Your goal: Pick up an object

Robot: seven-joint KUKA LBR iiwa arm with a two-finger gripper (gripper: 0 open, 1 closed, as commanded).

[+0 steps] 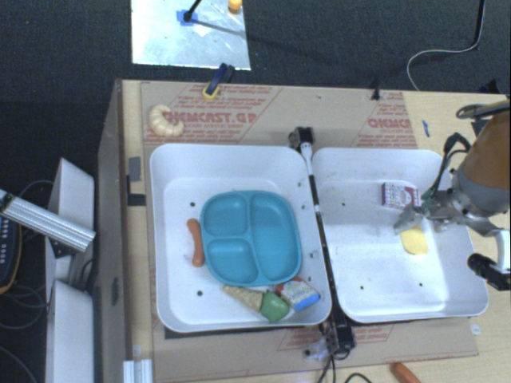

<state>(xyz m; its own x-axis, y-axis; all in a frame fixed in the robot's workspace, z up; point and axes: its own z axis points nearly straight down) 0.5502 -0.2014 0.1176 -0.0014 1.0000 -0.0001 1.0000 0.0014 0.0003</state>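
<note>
From above the bench, my arm reaches in from the right over the right-hand bin, my pincer low at the bin floor; whether it is open or closed I cannot tell from this angle. A yellow object lies on the white floor just beside my pincer, on the near side, and a small red-and-white packet sits just beyond it toward the far wall. In the left-hand bin, a blue divided plate fills the middle, an orange sausage lies along its left edge, and a green piece and a blue-and-white wrapper crowd its near corner.
</note>
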